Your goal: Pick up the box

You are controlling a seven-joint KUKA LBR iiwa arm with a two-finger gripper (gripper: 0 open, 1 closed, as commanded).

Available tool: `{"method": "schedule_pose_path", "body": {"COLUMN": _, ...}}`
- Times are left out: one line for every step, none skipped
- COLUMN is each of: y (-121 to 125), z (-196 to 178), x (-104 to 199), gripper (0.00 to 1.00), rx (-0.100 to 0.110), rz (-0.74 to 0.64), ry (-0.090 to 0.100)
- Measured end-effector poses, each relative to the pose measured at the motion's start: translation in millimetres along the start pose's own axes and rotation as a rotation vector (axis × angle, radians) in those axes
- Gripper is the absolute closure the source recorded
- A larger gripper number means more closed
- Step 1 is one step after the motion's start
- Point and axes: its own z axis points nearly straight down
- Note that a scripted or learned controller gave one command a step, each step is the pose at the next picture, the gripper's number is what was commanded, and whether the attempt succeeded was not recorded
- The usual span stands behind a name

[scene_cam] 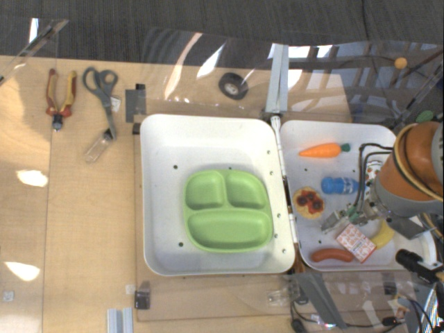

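Box [356,242] low in right bin [305,186], flanked by sausage [332,256], banana [383,237], pizza [309,202], bottle [339,185], carrot [322,150]. Gripper [345,217] just above box; finger spread impossible to tell.

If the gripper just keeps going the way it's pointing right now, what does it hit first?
Probably the box. The gripper reaches in from the right, pointing down into the right bin, with the patterned box just below its tip. Depth is unclear from above, so it could instead meet the bin floor beside it.
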Motion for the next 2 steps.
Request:
{"method": "schedule_pose_path", "body": {"y": 0.7, "z": 0.0, "x": 0.3, "gripper": 0.00, "rx": -0.002, "rz": 0.076, "ry": 0.004}}
{"method": "schedule_pose_path", "body": {"y": -9.8, "z": 0.6, "x": -29.5, "gripper": 0.00, "rx": 0.001, "rz": 0.083, "ry": 0.004}}
